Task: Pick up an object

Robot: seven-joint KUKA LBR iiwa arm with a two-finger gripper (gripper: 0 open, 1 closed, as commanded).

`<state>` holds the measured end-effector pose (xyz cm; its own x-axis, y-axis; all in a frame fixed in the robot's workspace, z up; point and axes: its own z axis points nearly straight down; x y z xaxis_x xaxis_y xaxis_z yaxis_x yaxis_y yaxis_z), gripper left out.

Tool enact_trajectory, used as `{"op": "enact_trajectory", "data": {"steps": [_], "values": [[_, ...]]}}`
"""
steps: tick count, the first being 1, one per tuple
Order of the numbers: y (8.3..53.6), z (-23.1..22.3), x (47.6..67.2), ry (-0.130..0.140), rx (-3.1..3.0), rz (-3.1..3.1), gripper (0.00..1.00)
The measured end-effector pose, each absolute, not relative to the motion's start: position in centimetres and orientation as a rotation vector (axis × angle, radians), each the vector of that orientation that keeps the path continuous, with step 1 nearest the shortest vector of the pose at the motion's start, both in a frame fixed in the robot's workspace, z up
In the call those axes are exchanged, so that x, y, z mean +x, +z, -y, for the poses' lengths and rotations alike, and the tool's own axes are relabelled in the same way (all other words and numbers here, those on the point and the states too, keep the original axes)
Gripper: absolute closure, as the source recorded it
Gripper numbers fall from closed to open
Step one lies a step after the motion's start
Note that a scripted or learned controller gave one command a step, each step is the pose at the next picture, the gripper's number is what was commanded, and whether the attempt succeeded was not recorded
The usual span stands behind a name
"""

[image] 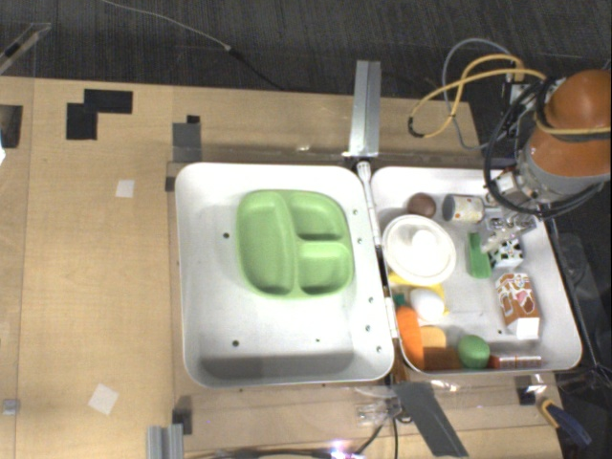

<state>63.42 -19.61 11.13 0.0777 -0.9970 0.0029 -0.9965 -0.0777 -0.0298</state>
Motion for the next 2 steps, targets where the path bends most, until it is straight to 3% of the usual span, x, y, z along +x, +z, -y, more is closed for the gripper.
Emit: {"op": "enact_trajectory", "data": {"steps": [1, 2], "values": [[11.1, 18.4, 63.6, -0.013, -2.297, -2.103, 0.00], [9.2, 18.1, 59.1, -0.008, -2.285, -2.119, 0.00]]}}
